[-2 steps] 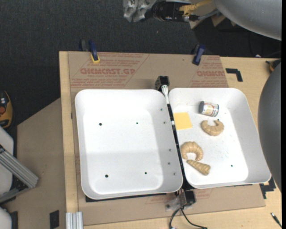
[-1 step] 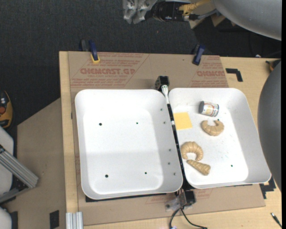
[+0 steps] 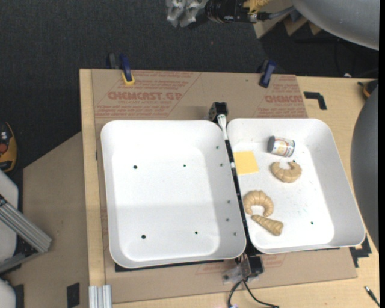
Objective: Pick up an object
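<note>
Objects for picking are all lying in the white bin on the view's right. I am seeing a yellow square pad sitting near the inner wall, a small cylinder lying on its side above a curled pastry piece, and a second curled piece touching a cone-shaped piece toward the near rim. The end effector is hanging at the top of the view, well apart from both bins, beyond the tabletop. I am looking at it blurred and cannot tell whether it is apart or together.
</note>
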Controlling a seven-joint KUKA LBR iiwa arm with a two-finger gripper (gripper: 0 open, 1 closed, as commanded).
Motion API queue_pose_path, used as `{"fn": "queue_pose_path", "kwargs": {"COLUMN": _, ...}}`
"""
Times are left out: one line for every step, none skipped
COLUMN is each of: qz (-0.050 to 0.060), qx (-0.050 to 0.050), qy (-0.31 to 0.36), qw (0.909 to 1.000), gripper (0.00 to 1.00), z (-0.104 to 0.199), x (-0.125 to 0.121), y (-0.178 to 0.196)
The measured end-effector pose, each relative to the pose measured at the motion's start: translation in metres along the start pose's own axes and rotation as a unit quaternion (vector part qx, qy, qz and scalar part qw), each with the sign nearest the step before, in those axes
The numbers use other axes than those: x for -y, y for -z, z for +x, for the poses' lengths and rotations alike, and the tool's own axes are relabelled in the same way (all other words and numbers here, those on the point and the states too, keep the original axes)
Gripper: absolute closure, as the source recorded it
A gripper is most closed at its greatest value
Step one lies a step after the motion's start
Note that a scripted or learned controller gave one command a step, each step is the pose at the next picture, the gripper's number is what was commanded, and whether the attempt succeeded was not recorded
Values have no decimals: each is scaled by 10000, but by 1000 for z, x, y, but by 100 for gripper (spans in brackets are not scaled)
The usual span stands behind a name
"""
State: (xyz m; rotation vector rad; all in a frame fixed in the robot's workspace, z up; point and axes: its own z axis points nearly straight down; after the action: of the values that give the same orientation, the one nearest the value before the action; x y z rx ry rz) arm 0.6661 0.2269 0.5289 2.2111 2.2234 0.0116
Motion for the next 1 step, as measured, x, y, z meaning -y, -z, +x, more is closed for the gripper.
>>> {"fn": "queue_pose_path", "kwargs": {"qz": -18, "qx": -3, "qy": 10, "qw": 10000, "gripper": 100, "z": 1, "x": 0, "y": 11}}
